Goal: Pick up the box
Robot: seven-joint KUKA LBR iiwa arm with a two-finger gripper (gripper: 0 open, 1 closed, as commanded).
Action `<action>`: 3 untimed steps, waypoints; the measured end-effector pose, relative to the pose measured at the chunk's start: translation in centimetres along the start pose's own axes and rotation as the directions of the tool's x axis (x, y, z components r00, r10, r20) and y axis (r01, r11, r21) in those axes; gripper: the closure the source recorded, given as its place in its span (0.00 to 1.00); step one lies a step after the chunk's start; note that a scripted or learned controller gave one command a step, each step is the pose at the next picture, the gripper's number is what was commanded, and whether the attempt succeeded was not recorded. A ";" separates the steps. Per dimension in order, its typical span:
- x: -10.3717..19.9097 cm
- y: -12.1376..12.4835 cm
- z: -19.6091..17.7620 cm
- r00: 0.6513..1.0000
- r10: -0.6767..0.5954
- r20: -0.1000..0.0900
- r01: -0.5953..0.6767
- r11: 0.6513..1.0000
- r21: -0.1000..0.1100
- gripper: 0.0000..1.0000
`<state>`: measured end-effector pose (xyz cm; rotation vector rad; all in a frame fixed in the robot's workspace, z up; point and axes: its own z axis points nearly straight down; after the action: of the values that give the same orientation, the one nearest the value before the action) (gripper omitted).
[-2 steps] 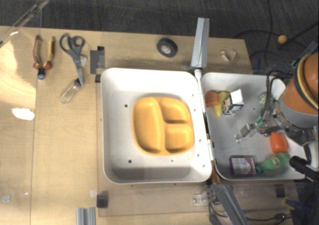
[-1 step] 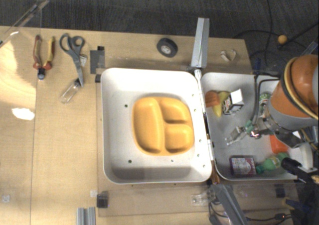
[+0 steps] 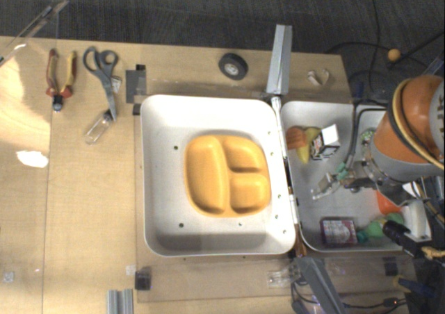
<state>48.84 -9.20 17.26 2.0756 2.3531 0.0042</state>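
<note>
A small white box with a dark printed face (image 3: pixel 325 142) stands tilted in the upper left of the right bin (image 3: pixel 309 239). A flat dark red box (image 3: pixel 338 230) lies near that bin's front edge. My gripper (image 3: pixel 329 183) hangs over the middle of the right bin, between the two boxes and apart from both. Nothing shows held in it. The grey arm with its orange band (image 3: pixel 417 125) covers the bin's right side.
An orange-brown item (image 3: pixel 296 137) and a yellow piece (image 3: pixel 308 147) lie beside the white box. Green (image 3: pixel 376 229) and orange (image 3: pixel 386 202) items sit at the front right. The left bin (image 3: pixel 163 167) holds a yellow sectioned tray (image 3: pixel 226 173). Scissors (image 3: pixel 106 76), pliers (image 3: pixel 58 76) and a tape roll (image 3: pixel 233 66) lie on the bench.
</note>
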 end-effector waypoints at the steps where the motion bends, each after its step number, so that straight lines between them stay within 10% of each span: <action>1: -2.9 -0.4 -2.4 0.984 0.180 0.001 -0.180 0.984 0.000 0.00; 2: -2.0 -0.3 7.8 0.966 0.257 0.000 -0.257 0.966 0.001 0.00; 3: -1.3 0.1 8.2 1.000 -0.017 0.007 0.018 1.000 -0.010 0.00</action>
<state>49.09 -10.51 9.04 2.0469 2.3619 0.0090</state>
